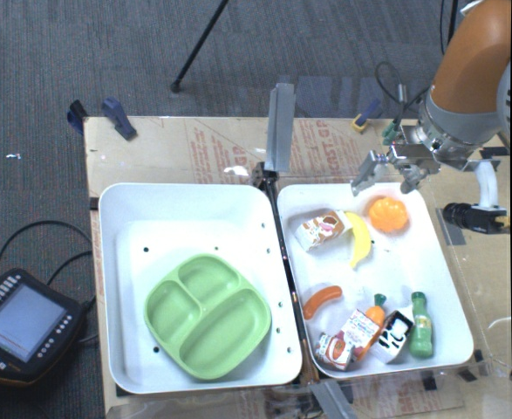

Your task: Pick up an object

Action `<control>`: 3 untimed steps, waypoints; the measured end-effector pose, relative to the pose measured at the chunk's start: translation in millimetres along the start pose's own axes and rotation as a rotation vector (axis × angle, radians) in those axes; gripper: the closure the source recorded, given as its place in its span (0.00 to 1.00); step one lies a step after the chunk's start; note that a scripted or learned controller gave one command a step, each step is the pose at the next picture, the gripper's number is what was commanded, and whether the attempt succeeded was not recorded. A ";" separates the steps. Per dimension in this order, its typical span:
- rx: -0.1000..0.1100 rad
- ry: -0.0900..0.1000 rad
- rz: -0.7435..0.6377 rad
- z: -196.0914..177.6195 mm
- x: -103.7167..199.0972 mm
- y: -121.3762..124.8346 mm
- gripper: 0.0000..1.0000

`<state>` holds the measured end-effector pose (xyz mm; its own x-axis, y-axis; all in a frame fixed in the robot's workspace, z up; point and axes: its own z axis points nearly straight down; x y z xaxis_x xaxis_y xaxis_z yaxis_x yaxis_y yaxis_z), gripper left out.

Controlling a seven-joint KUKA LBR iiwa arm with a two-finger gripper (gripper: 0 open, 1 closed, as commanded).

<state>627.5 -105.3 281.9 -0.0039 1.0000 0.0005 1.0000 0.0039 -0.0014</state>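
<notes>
Red printed letters on brown cardboard sheet (pixel 229 151) under bins, upside down and slanted, too blurry to read.
Small carton (pixel 322 230) in right bin (pixel 443 278): red and brown picture on front, words too tiny to read.
Red-and-white packet (pixel 358 328) near front of right bin: print there, not readable.
Black-and-white box (pixel 393 335) beside green bottle (pixel 421 325): big white mark, maybe number or letter, cannot tell.
Handheld screen (pixel 22 324) on floor at left: nothing readable on it.
</notes>
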 end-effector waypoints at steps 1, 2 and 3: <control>0.005 0.000 0.222 22.5 60.0 -22.8 0.00; 0.003 0.000 0.134 123.2 -25.9 0.7 0.00; 0.002 0.000 0.183 195.2 -75.3 13.7 0.00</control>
<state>641.2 -180.4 86.6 0.1779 0.9841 0.0003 0.9840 -0.1779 -0.0038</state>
